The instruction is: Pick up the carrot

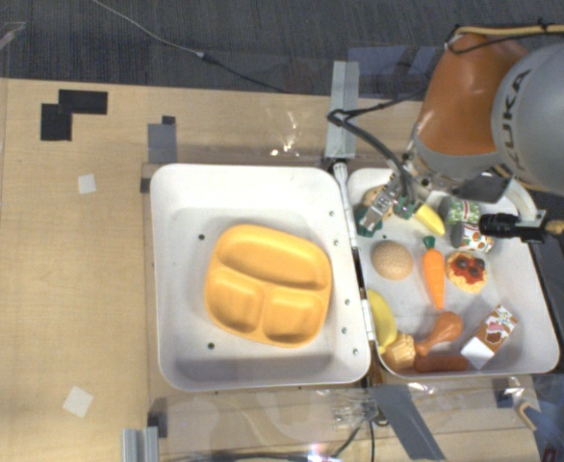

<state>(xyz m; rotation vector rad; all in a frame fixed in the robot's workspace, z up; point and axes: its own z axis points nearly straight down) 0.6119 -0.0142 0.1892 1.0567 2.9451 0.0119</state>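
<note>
Right bin [542, 340] is crowded: a tan egg-shaped piece [392, 259] just left of the carrot [434, 274], a pizza slice [468, 270] just right, a drumstick [440, 332] below its tip. Left bin [171, 287] carries a yellow divided tray [266, 284]. The gripper [386, 205] hangs up-left of the carrot, near but apart; its opening, cannot tell

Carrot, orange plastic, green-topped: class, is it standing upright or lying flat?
Lying flat: the orange plastic carrot rests lengthwise on the right white bin floor.
</note>
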